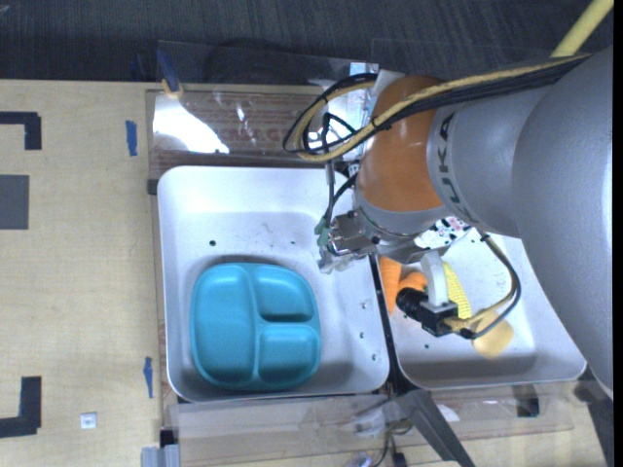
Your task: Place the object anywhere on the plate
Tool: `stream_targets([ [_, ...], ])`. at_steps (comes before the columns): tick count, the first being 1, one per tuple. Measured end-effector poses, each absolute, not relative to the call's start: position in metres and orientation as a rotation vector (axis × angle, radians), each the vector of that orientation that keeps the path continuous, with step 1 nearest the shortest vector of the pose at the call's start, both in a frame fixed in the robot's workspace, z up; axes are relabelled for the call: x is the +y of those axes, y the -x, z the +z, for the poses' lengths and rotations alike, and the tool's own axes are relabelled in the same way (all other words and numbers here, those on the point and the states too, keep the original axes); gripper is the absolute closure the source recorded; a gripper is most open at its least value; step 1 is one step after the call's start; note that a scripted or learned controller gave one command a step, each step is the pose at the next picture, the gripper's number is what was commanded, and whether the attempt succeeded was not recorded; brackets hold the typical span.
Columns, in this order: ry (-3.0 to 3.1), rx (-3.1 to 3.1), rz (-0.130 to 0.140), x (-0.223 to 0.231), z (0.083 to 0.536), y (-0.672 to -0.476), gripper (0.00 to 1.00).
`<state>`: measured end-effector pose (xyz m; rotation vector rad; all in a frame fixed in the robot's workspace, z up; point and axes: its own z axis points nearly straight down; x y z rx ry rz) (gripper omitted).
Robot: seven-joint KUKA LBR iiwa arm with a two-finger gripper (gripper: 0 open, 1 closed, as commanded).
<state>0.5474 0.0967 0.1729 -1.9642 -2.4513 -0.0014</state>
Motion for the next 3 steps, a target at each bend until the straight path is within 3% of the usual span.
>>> stream_targets([
  [1,2.408,-2.018,-0.003,0.157,0.233,-0.555,1.00],
  [2,2.770,-1.483,-0.006,0.171,0.341,-0.587,1.00],
  [3,2.794,-1.438,-0.009,0.152,0.434,-0.576,1.00],
])
